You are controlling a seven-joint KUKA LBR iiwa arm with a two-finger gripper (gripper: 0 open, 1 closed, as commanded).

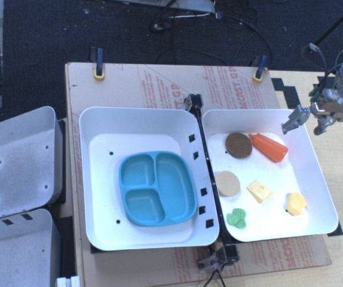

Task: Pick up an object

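Camera view: the gripper [306, 121] hangs over the far right corner of the right bin [324, 187], jaws apart, nothing between them. In that bin, an orange carrot [269, 147] lies touching a brown disc [239, 144] near the far edge. A tan disc [227, 183], cheese wedge [259, 191] and yellow piece [296, 204] sit mid-bin; a green piece [237, 218] nears the front edge. The left bin [100, 160] carries a blue divided tray [157, 188].

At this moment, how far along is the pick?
Nothing looks picked yet. The gripper hangs open over the right bin's far corner, holding nothing. The carrot, cookie and other pieces lie in the bin. Descent, grasp and lift remain.
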